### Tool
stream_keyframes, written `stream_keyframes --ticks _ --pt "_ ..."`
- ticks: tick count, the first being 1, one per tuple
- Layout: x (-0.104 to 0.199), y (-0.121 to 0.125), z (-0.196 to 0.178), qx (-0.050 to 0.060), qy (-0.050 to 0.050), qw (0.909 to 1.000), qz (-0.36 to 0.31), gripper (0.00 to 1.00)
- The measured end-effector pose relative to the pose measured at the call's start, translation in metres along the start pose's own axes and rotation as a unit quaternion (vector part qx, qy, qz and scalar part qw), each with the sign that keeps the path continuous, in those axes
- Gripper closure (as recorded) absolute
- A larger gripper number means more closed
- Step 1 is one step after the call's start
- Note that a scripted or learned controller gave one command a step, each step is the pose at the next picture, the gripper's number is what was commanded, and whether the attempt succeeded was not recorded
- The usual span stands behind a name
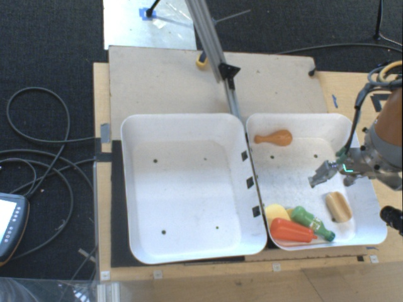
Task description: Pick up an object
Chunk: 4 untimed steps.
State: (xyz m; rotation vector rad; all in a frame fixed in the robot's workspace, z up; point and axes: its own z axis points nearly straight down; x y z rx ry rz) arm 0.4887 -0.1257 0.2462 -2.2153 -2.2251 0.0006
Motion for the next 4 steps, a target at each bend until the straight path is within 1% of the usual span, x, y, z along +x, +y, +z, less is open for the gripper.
stream_keyframes --ticks 1,2,3,4 --pt "0.000 0.001 -0.001 -0.002 0.000 1.0000 0.001 0.00" --pt "0.004 -0.001 0.041 0.001 0.000 1.0000 0.002 0.00" --pt "0.002 0.000 0.083 0.001 0.000 1.0000 0.002 0.00" --pt "0.004 0.002 0.146 0.002 0.000 1.0000 0.002 0.00"
